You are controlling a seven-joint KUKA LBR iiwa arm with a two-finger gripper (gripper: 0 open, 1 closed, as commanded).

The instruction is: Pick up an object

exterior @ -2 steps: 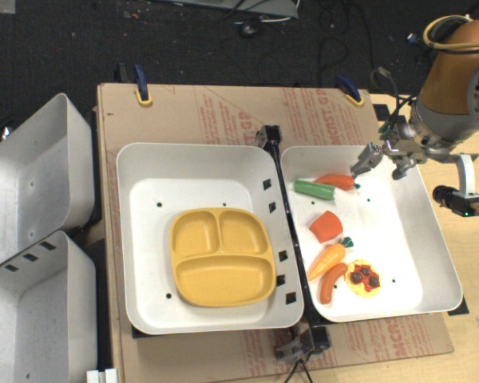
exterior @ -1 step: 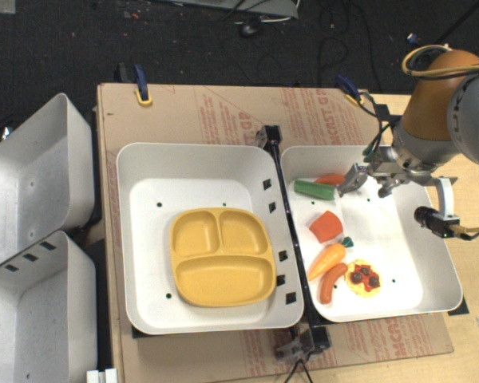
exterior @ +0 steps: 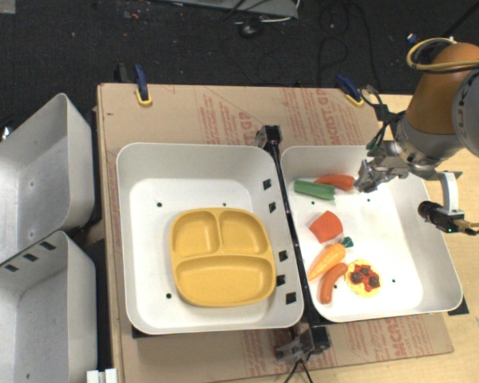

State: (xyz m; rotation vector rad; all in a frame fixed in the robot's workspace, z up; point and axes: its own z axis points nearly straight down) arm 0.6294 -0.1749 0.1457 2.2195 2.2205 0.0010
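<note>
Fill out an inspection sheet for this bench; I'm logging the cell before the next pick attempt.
Surface: cardboard-topped bench, clamped at the back, bearing two white bins.
Job's things: right bin holds green stick, orange-red piece, red wedge, carrot, sausage, pizza slice.
Clutter: yellow divided plate in left bin.
Grippers: gripper low over right bin's far side, beside the orange-red piece.
Cables: black cables on the floor behind.
Surroundings: spare white bins at left.
</note>
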